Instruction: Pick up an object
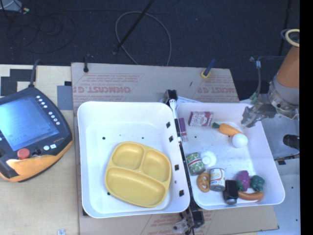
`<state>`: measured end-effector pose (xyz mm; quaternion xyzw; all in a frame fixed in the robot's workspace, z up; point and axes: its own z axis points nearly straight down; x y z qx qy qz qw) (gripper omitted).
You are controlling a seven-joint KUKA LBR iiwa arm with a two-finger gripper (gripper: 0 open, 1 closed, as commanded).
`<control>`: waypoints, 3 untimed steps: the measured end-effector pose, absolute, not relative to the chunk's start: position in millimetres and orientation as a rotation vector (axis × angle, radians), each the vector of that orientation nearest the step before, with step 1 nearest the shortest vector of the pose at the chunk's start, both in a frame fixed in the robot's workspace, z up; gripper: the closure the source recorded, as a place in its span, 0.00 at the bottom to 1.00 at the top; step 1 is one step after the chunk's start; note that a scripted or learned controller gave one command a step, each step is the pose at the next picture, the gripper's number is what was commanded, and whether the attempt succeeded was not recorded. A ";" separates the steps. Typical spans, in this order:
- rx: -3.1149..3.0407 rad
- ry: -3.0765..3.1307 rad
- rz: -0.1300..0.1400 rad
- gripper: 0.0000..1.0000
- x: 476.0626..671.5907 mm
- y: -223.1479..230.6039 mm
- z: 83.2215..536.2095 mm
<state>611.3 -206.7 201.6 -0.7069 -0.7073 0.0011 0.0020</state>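
End effector (250,117) hovers at the right bin's (274,180) upper right rim, near the carrot (229,129) and white egg (239,140); cannot tell how it is set, nothing visibly in it. Same bin: red-white carton (200,118), green can (195,163), pretzel (203,181), tin (217,178), hot dog (249,196), broccoli (257,182). Left bin (98,116) holds a yellow divided plate (138,173). Teach pendant (29,131) lies on the worktop (29,204), far left.
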 end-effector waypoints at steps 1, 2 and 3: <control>-2.215 -2.225 0.000 1.00 646.2 -167.0 226.9; -2.209 -2.203 0.017 1.00 481.3 -117.9 187.5; -2.219 -2.223 0.004 1.00 526.8 -146.7 230.7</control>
